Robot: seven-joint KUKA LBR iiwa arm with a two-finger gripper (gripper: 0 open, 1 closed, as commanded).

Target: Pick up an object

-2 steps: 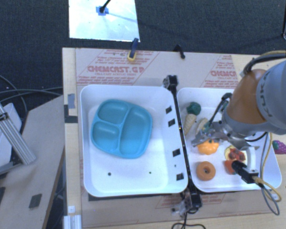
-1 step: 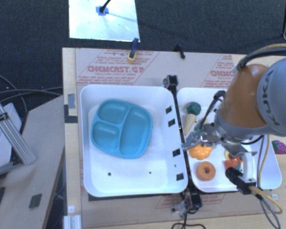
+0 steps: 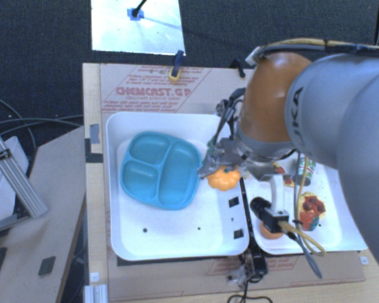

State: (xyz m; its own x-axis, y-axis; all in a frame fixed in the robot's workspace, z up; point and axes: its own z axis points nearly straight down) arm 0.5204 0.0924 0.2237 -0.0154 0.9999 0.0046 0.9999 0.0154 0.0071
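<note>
1. Gripper (image 3: 220,163) hangs just right of the blue plate (image 3: 160,169); whether its fingers are apart, I cannot tell.
2. A rounded orange object (image 3: 222,180) lies beside the plate's right edge, below the gripper.
3. The plate is smooth, sectioned plastic in the left bin (image 3: 177,242).

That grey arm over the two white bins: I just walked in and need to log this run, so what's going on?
The KUKA arm reaches in from the right and has its gripper low over the right edge of the left bin, right at an orange object. Whether it grips that object cannot be told from this view. A blue divided tray lies untouched in the same bin. The right bin holds several small items, among them a red one.
</note>
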